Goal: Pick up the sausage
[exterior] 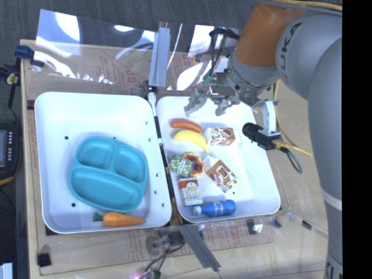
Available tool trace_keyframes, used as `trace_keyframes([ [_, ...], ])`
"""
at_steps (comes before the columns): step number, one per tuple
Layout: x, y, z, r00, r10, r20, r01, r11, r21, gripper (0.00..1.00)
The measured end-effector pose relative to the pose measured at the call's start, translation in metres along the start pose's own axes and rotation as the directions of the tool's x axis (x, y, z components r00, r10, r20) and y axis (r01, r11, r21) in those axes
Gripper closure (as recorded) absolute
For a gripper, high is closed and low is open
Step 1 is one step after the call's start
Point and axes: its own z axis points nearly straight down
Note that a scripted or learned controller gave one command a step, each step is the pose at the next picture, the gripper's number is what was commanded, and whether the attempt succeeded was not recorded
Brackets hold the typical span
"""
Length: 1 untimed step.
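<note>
From the overhead camera view we've got the gripper (209,104) hanging over the far end of the right bin (261,173), fingers spread open with nothing between them. The sausage (185,125) lies just below and slightly left of the fingertips, apart from them. Our worry: the banana (190,137) sits touching the sausage's near side, so a finger could land on it, or just nudge the sausage away.

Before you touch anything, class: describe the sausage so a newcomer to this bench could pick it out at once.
Start at the right-hand white bin, the one crowded with small food items. Near its far edge, just below the gripper, lies the sausage, directly above a yellow banana. It is the only slim, reddish-orange, straight-lying piece there.
</note>
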Motion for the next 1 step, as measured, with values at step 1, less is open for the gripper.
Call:
trace_keyframes([
  [1,-0.0748,0.0295,0.1373,1.0,-0.013,0.002,0.013,1.0,-0.003,0.0],
])
